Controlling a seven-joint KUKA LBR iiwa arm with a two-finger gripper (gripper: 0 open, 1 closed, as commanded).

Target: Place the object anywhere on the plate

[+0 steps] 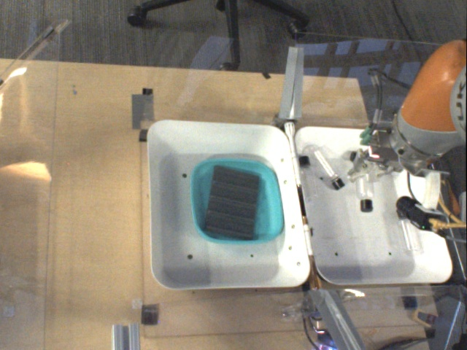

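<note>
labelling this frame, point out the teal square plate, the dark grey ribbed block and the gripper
teal square plate (271, 208): camera view, on its bare right rim.
dark grey ribbed block (232, 202): camera view, on the middle of its top face, lying on the plate.
gripper (349, 177): camera view, midway between its fingertips, over the right bin.

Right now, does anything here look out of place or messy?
Nothing stands out. The dark ridged block lies flat on the teal plate in the left bin, a little tilted but fully on it. The gripper hangs over the right bin.
</note>
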